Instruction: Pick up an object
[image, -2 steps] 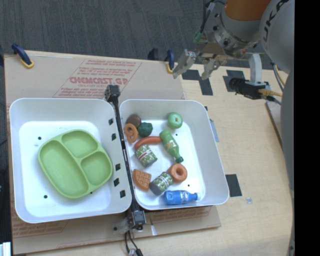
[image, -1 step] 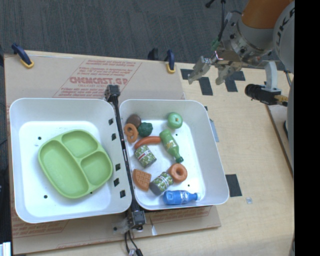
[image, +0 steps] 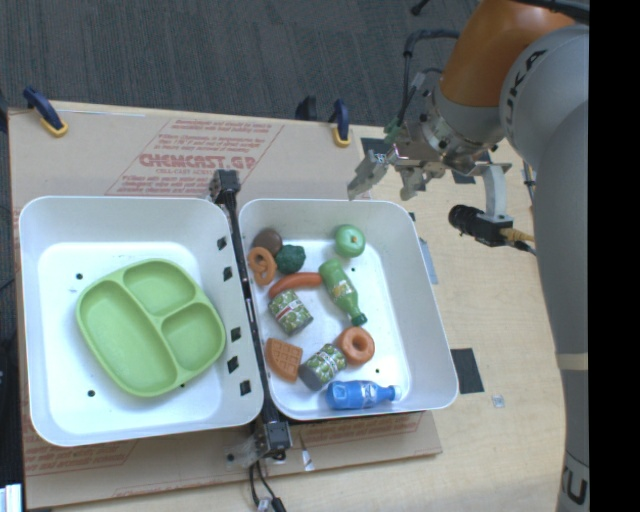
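gripper (image: 385, 180), fingers spread and holding nothing, hangs over the right bin's (image: 425, 300) far rim — green apple (image: 349, 240) lies just inside, toward the near-left.

"CHEMCAST GP" on brown board (image: 200, 150)

- right bin (image: 425, 300) is crowded: green apple (image: 349, 240), green bottle (image: 342, 292), two cans (image: 291, 313), donuts, waffle (image: 283, 358) and blue bottle (image: 362, 395) sit close together.
- bare floor shows along its right wall.
- left bin (image: 40, 300) is mostly taken up by the green divided plate (image: 150, 325).
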